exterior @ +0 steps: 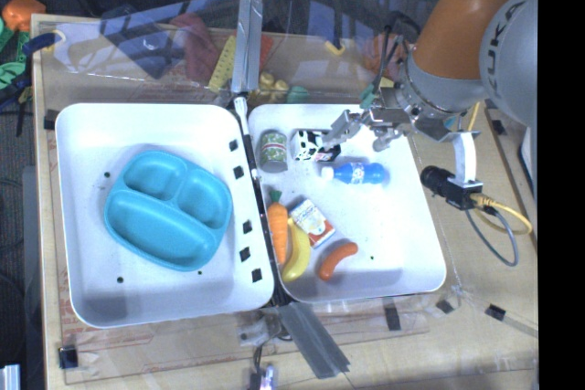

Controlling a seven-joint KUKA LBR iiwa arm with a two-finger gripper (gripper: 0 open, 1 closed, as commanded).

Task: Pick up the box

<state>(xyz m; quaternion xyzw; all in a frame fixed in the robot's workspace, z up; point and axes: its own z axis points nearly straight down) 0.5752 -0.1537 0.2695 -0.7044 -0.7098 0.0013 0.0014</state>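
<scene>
Orange-trimmed, the box (pixel 309 221) lies flat mid-bin, well nearer than the gripper (pixel 335 138), whose finger spread I cannot tell.

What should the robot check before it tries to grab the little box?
1. Small white-and-orange carton box in the right white bin: ok.
2. Box top uncovered: ok.
3. Gripper above the box: not ok, it is over the black-and-white cow toy.
4. Room around the box: not ok, yellow banana and orange carrot crowd it.
5. Fingers open: cannot tell.
</scene>
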